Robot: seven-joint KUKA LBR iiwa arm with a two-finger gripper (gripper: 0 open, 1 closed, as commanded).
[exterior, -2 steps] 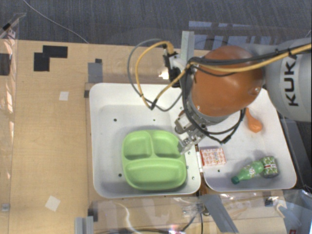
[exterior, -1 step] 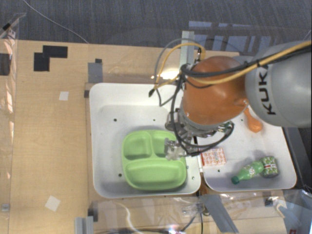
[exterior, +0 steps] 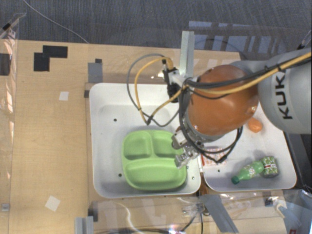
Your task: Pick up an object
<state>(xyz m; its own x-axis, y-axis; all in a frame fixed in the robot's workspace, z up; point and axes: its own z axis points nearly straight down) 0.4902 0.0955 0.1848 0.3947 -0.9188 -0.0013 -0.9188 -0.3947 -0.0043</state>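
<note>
1. Camera view, the scene: two white bins sit side by side on the wooden bench. The left bin fills the centre of the frame and the right bin lies at the lower right. A green divided tray rests in the lower part of the left bin, close to the bin's near wall and right wall. A green bottle lies on its side in the lower right bin, and a small orange object peeks out beside the arm's orange band.

2. Camera view, the gripper: the gripper hangs at the tray's right rim, just above or touching it. I cannot tell how its fingers are set, and I cannot see anything held.

3. Step in hand, as a judgement: this looks like the reach or descent onto the tray, with the grasp unconfirmed. The next move calls for closing on the thin rim and lifting straight up.

4. Edges and room: the tray's right side lies near the wall shared by the two bins, so there is little side room there. The upper left of the left bin offers open floor. The looping yellow and black cables hang over that bin's upper part.
</note>
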